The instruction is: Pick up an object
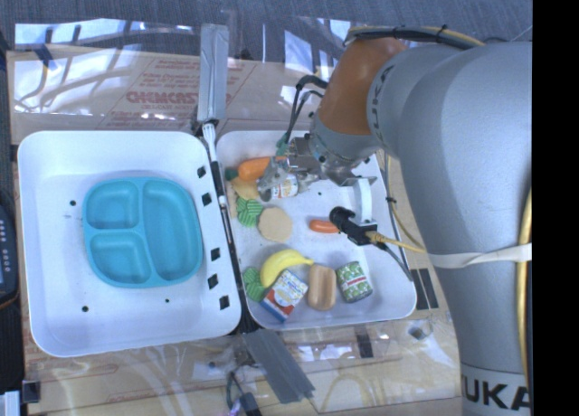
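Objects for picking lie in the right bin (pixel 398 301), the nearer of the two to the arm (pixel 452 116). At the gripper (pixel 282 174) you will find a small jar-like item (pixel 282 188) with a metallic end, lying on its side directly under the wrist, its long axis running roughly left to right across the view. An orange carrot-shaped piece (pixel 254 168) sits just beside it toward the upper left, and a round tan disc (pixel 275 224) lies just below it. You cannot tell from this view whether the jaws are wide, narrow or closed on anything, because the wrist body hides them from above. Treat the jar as the likely target, since it lies closest beneath the tool; confirm this before assuming a grasp. Further out, note a small orange sausage-like piece (pixel 323 225) near the bin's middle, then a banana (pixel 282 265), a small carton (pixel 287 293), a tan bread-like roll (pixel 321 286) and a green-labelled can (pixel 354 282) grouped along the near wall. Left of the divider, the left bin (pixel 45 297) carries a blue sectioned plate (pixel 142 230), well apart from the tool. Both bins rest on the desk (pixel 136 89).
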Motion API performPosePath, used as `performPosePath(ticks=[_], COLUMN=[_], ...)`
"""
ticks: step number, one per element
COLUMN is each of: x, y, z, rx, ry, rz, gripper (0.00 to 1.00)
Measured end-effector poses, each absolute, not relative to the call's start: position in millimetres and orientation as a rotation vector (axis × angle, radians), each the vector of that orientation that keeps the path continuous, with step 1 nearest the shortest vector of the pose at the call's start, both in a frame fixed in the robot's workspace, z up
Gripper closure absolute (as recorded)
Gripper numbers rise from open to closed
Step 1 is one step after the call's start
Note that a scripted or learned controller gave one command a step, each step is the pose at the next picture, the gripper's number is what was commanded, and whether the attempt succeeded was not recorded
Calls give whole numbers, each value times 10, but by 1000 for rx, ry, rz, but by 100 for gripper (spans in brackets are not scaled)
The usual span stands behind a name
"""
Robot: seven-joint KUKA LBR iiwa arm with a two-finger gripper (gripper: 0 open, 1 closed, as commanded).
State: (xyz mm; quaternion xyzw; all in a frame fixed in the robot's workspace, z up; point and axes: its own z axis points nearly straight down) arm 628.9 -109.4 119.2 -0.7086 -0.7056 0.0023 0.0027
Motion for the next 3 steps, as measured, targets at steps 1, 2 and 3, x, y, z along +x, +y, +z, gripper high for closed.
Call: performPosePath(ticks=[1,2,3], x=[6000,5694,5727], y=[-857,-1213,-837], z=[1945,1310,2270], rx=[-2220,-2040,-2238], ry=[-2225,-2382,-2206], rz=[-4,5,-1], gripper=[100,100,100])
